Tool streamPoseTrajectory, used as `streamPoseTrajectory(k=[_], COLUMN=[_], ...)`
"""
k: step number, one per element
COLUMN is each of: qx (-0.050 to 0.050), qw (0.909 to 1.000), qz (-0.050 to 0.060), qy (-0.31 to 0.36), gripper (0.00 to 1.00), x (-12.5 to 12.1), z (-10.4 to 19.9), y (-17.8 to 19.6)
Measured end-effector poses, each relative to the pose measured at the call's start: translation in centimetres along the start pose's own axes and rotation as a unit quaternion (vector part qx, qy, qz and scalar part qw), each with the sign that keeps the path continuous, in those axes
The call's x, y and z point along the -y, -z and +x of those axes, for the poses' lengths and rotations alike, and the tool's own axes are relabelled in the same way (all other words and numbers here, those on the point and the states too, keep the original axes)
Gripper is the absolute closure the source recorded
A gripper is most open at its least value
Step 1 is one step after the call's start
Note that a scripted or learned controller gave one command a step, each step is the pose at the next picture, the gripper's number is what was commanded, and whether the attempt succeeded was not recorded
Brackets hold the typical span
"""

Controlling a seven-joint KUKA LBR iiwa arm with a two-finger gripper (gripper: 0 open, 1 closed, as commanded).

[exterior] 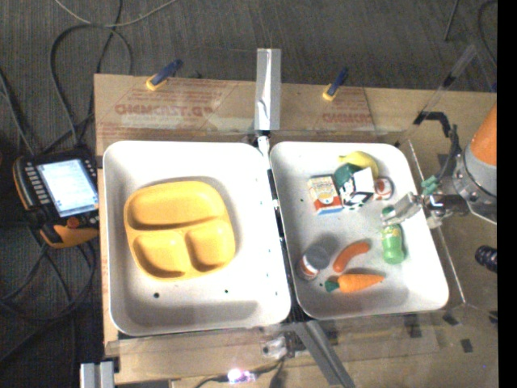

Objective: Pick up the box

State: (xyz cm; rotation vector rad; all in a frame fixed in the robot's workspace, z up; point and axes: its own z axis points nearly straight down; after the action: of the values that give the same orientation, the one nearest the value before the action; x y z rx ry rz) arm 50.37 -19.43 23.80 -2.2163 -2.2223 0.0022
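The box [323, 194] is small, white and orange with a blue lower edge. It lies in the upper left part of the right bin [420, 293]. A green and white carton [354, 186] touches its right side. My gripper [410, 204] hangs over the right bin's right side, well to the right of the box and just above a green bottle [393, 243]. Nothing shows in its grasp. The arm's orange band [494, 145] is at the far right.
In the right bin there are also a yellow banana [362, 161], a small red and white can [382, 188], a red sausage [350, 255], a carrot [356, 282] and a grey can [312, 260]. The left bin [113, 241] holds a yellow divided tray [181, 226].
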Motion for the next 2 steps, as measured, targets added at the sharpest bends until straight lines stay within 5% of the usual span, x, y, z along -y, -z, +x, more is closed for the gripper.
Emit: streamPoseTrajectory(k=[1, 2], qx=[0.0, 0.001], qw=[0.992, 0.9881], qz=[0.0, -0.011], qy=[-0.126, -0.153], gripper=[0.0, 0.0], x=[-8.5, -12.6], z=[1.9, 8.2], y=[-9.3, -14.1])
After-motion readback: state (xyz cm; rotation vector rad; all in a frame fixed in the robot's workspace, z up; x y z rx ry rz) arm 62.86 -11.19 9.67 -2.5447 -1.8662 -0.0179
